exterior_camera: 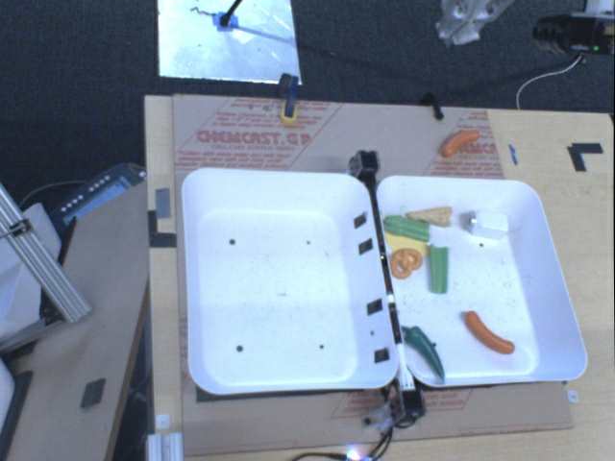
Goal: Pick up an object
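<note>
My gripper (463, 25) hangs high above the floor beyond the bench's far edge, well away from both bins. The right bin (543, 257) holds several small items. These include a green pod (406, 228), a green stick (438, 268), a yellow wedge (430, 216), an orange pretzel (405, 262), a white block (488, 225), an orange sausage (489, 332) and a dark green pepper (424, 349) at the near left corner. Nothing shows under the gripper.
The left bin (207, 286) sits beside the right one. A second orange sausage (460, 142) lies on the cardboard behind the right bin. A yellow and blue clamp (288, 101) stands at the bench's back edge, and a shiny metal sheet (229, 27) lies on the floor.
</note>
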`<state>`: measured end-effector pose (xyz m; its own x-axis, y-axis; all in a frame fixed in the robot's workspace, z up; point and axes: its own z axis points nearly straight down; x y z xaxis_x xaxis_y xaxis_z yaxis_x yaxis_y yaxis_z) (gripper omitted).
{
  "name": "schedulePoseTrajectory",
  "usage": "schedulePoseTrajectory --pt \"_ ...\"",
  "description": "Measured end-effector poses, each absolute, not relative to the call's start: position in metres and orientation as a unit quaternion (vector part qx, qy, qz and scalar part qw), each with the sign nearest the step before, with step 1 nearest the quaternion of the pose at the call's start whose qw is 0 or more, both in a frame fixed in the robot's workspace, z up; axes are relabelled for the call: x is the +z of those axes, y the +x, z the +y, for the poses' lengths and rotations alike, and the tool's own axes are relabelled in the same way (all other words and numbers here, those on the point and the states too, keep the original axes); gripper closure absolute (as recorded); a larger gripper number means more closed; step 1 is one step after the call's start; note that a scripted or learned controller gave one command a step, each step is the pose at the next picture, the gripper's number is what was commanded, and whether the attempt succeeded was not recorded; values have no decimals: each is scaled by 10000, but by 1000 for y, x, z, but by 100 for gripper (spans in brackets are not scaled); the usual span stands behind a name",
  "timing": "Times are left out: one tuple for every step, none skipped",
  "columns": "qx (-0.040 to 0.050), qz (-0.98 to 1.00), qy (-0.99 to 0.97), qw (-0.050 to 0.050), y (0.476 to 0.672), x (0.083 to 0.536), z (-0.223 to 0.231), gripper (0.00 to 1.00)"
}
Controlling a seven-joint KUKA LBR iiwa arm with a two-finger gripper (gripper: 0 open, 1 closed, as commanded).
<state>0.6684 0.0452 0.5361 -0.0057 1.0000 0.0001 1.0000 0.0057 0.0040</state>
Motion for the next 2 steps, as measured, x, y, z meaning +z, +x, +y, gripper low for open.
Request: schedulePoseTrajectory --pt "4 7065 7078 8 668 524 -2 100" --pt "-40 7092 7050 -44 667 383 35 100"
